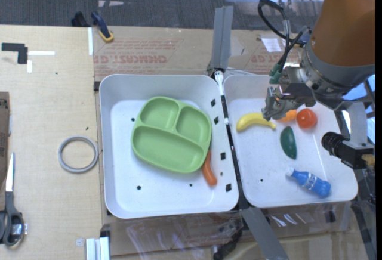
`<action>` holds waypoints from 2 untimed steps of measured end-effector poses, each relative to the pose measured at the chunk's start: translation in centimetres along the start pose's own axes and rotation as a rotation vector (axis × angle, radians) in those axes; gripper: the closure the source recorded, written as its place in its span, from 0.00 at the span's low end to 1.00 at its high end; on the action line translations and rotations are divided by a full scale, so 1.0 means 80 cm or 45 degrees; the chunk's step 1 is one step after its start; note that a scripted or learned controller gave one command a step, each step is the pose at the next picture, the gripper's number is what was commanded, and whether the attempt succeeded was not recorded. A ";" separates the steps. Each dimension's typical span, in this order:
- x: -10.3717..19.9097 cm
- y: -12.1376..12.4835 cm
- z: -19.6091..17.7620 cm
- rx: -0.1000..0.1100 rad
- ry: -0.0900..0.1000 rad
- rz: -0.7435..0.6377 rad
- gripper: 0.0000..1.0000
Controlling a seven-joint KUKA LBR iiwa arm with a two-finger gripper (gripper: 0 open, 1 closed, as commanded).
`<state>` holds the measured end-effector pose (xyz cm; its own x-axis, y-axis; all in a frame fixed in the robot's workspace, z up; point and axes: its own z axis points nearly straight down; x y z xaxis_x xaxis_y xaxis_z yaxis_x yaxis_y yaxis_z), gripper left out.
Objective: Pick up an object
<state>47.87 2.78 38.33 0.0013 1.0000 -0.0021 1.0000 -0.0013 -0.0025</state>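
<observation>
Over the right white bin [262,190], the claw [274,111], finger state indiscernible, hangs near the yellow plastic banana [253,123]; its curved, smooth skin could slip sideways.

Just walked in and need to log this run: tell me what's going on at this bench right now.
A grey and orange arm reaches in from the right, its gripper low over the right bin, at the right end of a yellow banana. Nothing is visibly held. An orange piece, a red tomato, a dark green vegetable and a small blue bottle also lie in that bin. The left bin holds a green divided plate with a carrot at its edge.
</observation>
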 end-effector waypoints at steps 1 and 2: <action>0.035 -0.001 0.005 0.001 0.000 -0.003 1.00; 0.012 0.000 0.057 0.001 0.000 0.002 1.00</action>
<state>47.83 3.76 33.73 0.0027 1.0000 -0.0020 1.0000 -0.0027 -0.0029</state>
